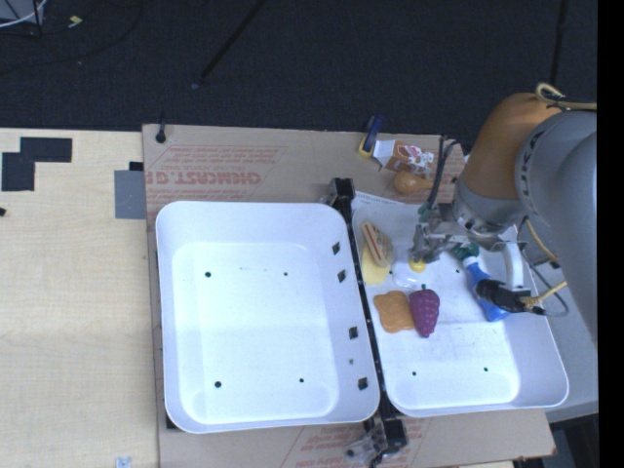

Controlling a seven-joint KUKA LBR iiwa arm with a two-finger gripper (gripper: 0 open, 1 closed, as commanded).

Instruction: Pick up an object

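My gripper (421, 252) hangs low over the back of the right bin (468, 388), reaching in from the right under the grey arm and its orange band. Just below its tip a small yellow piece (417, 264) lies on the bin floor. To its left a hot-dog toy (375, 244) rests on a yellow block (372, 269). In front of it lie an orange bread-like slab (394, 311) and a purple grape bunch (424, 311), side by side. A blue object (485, 286) lies to the right, under the wrist.
The left bin (253, 310) sits beside the right one, joined by a black clip strip (356, 291). Behind the right bin, on the cardboard, lie a packaged snack (409, 167) and a small blue-yellow item (370, 136). Cables trail near the wrist.
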